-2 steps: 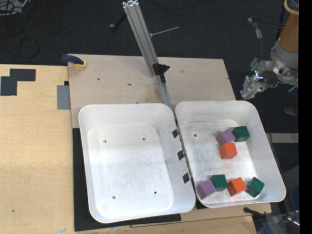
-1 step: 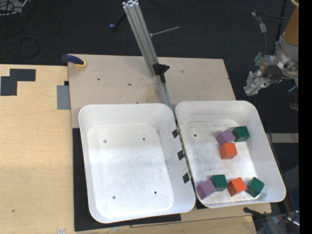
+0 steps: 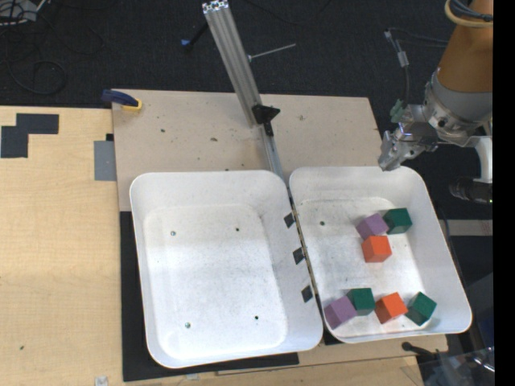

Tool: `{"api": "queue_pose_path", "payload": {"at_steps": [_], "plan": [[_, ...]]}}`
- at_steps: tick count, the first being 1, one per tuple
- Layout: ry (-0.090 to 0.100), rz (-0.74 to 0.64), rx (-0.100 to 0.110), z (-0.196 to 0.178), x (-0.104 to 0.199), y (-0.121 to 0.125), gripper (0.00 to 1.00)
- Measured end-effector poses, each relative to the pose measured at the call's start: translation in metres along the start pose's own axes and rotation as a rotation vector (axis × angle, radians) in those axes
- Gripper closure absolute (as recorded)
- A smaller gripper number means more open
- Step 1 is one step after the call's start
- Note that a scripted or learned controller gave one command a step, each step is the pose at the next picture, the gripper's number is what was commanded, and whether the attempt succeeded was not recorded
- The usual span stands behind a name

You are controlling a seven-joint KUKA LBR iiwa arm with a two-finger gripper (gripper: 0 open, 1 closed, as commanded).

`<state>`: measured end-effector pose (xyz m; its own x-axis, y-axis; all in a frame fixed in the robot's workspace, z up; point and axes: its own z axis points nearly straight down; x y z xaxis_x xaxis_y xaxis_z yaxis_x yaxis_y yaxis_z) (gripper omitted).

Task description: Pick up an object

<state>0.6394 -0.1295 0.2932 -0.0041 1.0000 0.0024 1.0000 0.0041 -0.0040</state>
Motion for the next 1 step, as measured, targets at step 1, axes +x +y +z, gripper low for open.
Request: {"api": "queue_pose_path", "payload": {"at_steps": [1], "plan": [[0.0,0.001,0.002,0.0171,0.0412,-0.0196,1.0]]}}
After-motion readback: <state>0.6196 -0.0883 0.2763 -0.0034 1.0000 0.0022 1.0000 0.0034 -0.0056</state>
